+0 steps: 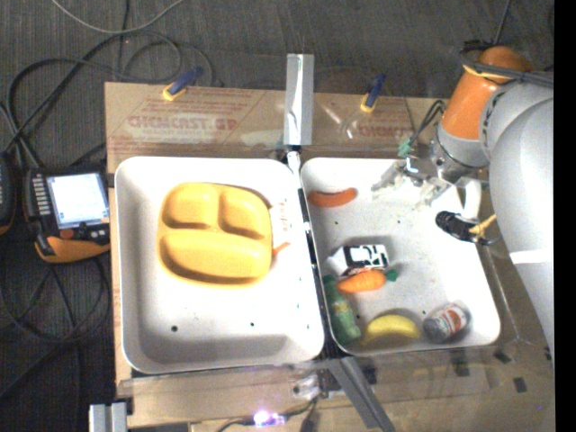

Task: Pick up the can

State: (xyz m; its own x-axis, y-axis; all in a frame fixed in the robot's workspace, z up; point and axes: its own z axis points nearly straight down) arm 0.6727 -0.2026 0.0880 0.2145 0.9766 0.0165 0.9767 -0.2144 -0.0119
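Observation:
The can (447,321), silver with a red label, lies on its side in the front right corner of the right bin (468,268). My gripper (407,181) hangs over the back right part of that bin, well behind the can. Its fingers are spread open and hold nothing. The grey arm with its orange band (468,106) comes in from the right above it.
The right bin also holds a yellow banana (391,328) just left of the can, an orange carrot (362,281), a green item (342,311), a black-and-white toy (364,256) and a red sausage (333,196). A yellow divided plate (216,232) lies in the left bin (144,322).

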